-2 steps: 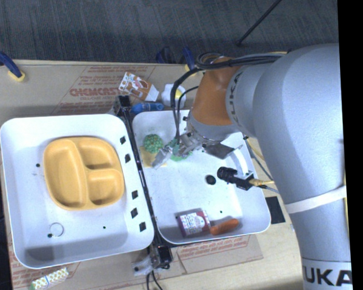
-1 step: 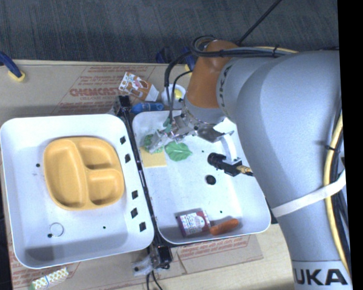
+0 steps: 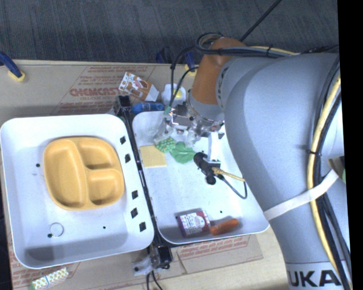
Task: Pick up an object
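Seemingly the pincer point(image 3: 179, 126) hangs low over the far corner of the right bin point(image 3: 178, 190), and whether it is apart or together cannot be told, since the wrist and its fittings crowd that spot. The likeliest object to pick is the green crumpled thing point(image 3: 182, 151), which lies on the bin floor just on the near side of the pincer, very close to it; contact between them cannot be made out. It looks soft, perhaps a cloth or a toy leaf. Its long axis seems to run crosswise under the pincer, from an end beside the pale yellow square point(image 3: 153, 155) toward the arm's side, slanting a little toward the near rim. It has no clear head or tail, so it points neither way. To do this step well, I judge the pincer should centre over the thick middle of the lump, turn so that it closes across the short width and not along the length, and go right down to the floor, because a soft, flat thing slips out of a shallow bite. It should also keep off the yellow square, which sits close enough to be dragged along. The small maroon-labelled jar point(image 3: 193, 222) and the carrot point(image 3: 225, 226) lie well apart from the pincer, by the near rim, and pose no hindrance.
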`<state>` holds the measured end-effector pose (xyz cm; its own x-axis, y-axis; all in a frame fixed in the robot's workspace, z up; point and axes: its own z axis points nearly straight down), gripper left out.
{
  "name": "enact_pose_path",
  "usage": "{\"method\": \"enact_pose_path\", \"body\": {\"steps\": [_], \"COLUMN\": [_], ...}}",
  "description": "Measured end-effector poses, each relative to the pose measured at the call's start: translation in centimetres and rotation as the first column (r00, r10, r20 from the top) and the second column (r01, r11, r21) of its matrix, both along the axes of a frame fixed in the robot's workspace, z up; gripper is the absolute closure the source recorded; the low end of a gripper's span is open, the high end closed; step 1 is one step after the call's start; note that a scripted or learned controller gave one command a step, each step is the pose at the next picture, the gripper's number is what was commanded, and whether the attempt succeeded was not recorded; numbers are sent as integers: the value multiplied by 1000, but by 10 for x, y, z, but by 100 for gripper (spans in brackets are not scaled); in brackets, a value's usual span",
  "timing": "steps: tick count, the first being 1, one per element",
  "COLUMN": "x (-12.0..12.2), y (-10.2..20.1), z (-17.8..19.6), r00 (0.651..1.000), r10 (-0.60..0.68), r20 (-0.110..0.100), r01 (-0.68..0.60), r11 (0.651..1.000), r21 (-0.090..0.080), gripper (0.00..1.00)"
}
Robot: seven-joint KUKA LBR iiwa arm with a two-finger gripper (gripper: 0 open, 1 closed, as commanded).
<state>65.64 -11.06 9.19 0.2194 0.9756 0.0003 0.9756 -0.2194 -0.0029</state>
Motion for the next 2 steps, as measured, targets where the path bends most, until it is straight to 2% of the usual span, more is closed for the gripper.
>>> {"method": "enact_pose_path", "body": {"steps": [1,2], "x": [0,1], "y": [2,3], "z": [0,12], "r00": [879,877], "r10": [477,481], "r20": [-1,0], "r01": [-477,-481], "r11": [879,877], "r21": [2,2], "gripper": [0,100]}}
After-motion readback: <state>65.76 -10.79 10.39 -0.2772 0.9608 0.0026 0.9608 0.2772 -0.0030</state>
